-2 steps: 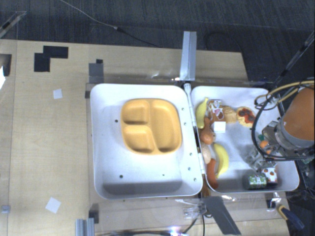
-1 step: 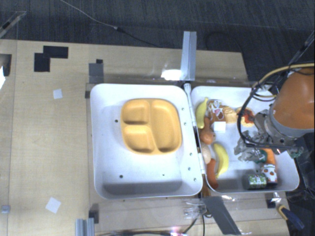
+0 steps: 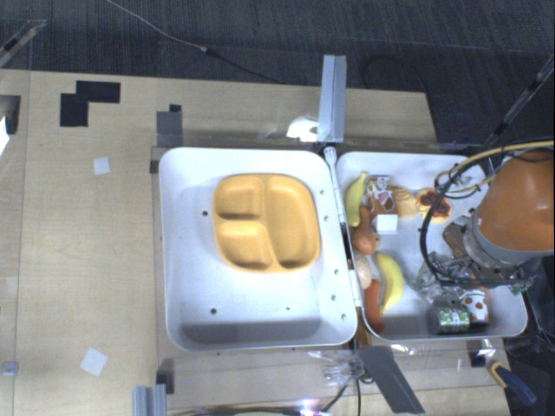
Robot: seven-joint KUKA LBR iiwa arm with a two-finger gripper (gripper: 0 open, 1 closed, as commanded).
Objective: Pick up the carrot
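Item one, the carrot (image 3: 373,299): you see a short orange-red piece lying along the left wall of the right bin (image 3: 512,323), near that bin's front left corner. Its surface looks smooth and a little glossy; its near end is blunt. It lies just beside the lower banana (image 3: 392,280), which curves along its right side, and just below a pale rounded item (image 3: 364,271) that you cannot identify.

Item two, a brown rounded piece (image 3: 366,242), sits further up the same wall, below the upper banana (image 3: 354,198).

Item three, a small white block (image 3: 387,224), rests beside the upper banana.

Item four, a printed carton (image 3: 379,191) near the back wall: red and white graphics, lettering too small for you to read.

Item five, a green can (image 3: 452,319) on its side at the front of the right bin, label unreadable.

Item six, the left bin (image 3: 186,232), holding a yellow divided plate (image 3: 264,222) with three compartments.

Item seven, the gripper (image 3: 464,295): low over the right bin's front right area, well apart from the carrot, under the orange band and cables. You cannot tell how it is set.
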